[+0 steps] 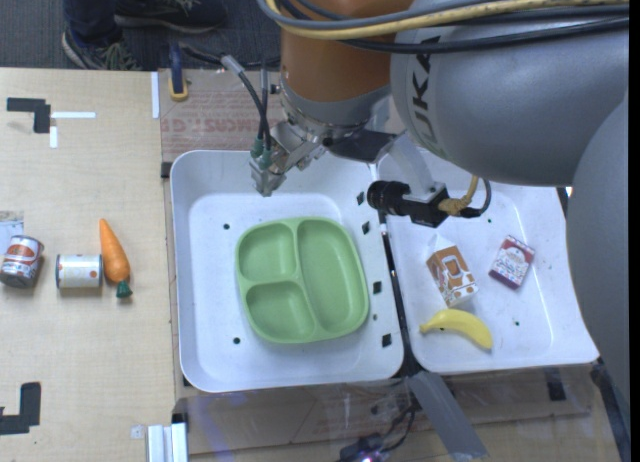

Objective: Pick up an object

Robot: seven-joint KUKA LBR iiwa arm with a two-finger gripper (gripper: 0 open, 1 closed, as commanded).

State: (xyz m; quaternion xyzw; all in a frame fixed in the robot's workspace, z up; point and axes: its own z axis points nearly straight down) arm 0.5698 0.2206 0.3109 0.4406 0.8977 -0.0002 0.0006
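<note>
Robot arm poised over the left white bin, above a green divided plate.

The jaws (266, 182) hung just beyond the far rim of the pale green three-compartment plastic plate (301, 279); whether they gaped or gripped anything could not be told. Likely light, stiff and slippery, the plate lay flat, its long axis running away from the jaws; its thin raised rim seemed the best hold.
</note>
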